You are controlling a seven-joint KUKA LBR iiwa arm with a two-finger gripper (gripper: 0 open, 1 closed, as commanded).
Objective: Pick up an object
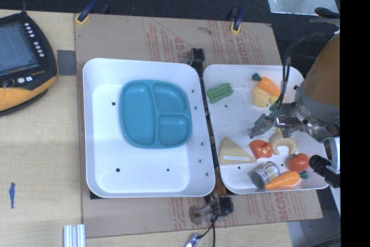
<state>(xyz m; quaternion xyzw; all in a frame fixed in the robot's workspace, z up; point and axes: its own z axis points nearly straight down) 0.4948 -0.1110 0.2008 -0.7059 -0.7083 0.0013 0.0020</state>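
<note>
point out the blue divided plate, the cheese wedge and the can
blue divided plate (155, 113): camera view, on the ridge where its compartments meet
cheese wedge (233, 151): camera view, middle of its pale top face
can (265, 174): camera view, on its labelled side

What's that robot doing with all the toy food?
A robot arm reaches in from the right, with its claw low over the right bin. That bin holds toy food: a cheese wedge, carrots, a red pepper, a can and a green piece. The left bin holds a blue divided plate. It is trying to pick something up; nothing is visibly in the claw.
</note>
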